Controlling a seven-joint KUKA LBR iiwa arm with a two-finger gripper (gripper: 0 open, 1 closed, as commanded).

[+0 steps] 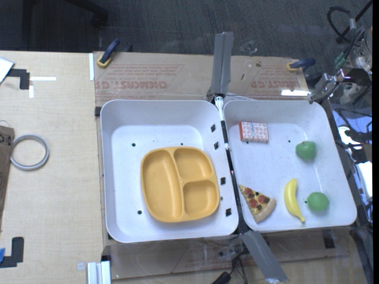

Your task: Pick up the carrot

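The right bin (pixel 331 135) holds a small red and white box (pixel 253 132) near its back left. A green round fruit (pixel 306 151) lies at the right, and a second green fruit (pixel 318 202) sits near the front right corner. A yellow banana (pixel 292 200) lies beside that second fruit. A pizza slice (pixel 258 202) rests at the front left of this bin.
The left bin (pixel 118 158) carries a yellow divided plate (pixel 180 183). A roll of tape (pixel 26 151) lies on the wooden bench at the left. Blue clamps (pixel 109 52) hold cardboard behind the bins. Cables and metal hardware (pixel 343 76) crowd the back right corner.
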